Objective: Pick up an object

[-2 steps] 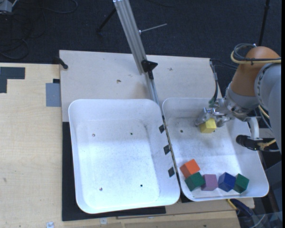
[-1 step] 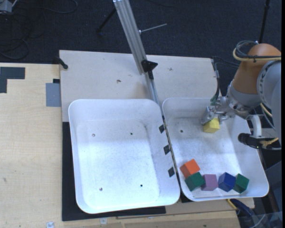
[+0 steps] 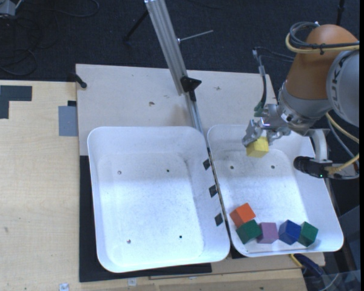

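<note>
My gripper point(image 3: 255, 137) hangs over the far part of the right bin point(image 3: 303, 180), shut on a yellow block point(image 3: 258, 147) that shows just below its fingers, lifted off the bin floor. Along the right bin's near edge lie an orange block point(image 3: 242, 213), a dark green block point(image 3: 249, 230), a purple block point(image 3: 268, 232), a blue block point(image 3: 289, 231) and a green block point(image 3: 308, 233).
The left bin point(image 3: 151, 193) stands beside the right one, with black clips along their shared wall. A slanted aluminium rail point(image 3: 170, 47) rises behind the bins. The grey and orange arm point(image 3: 318, 71) fills the upper right.
</note>
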`<state>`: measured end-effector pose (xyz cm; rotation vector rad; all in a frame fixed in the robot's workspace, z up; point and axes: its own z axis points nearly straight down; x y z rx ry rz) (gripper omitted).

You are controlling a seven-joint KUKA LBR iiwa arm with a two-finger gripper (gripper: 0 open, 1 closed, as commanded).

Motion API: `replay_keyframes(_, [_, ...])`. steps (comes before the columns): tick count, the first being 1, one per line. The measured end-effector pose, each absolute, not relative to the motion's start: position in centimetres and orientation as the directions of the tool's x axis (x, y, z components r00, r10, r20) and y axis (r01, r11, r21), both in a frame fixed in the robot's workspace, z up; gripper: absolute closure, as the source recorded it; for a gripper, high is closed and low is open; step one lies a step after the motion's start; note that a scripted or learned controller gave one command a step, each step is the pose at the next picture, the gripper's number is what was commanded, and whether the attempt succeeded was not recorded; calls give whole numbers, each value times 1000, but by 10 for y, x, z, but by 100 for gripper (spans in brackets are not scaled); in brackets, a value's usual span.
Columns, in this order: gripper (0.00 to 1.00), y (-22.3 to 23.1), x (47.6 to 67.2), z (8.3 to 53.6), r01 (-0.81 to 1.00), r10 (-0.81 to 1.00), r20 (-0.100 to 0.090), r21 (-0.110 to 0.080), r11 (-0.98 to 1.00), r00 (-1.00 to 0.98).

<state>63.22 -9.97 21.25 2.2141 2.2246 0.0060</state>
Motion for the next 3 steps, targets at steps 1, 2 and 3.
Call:
replay_keyframes(1, [100,-36,648,250,1000,1000,2,3,6,-6])
replay_keyframes(2, [100,40,667,185,1000,1000,3,-10,6,-6])
replay_keyframes(3, [100,61,662,190,1000,1000,0,-6,2,-2])
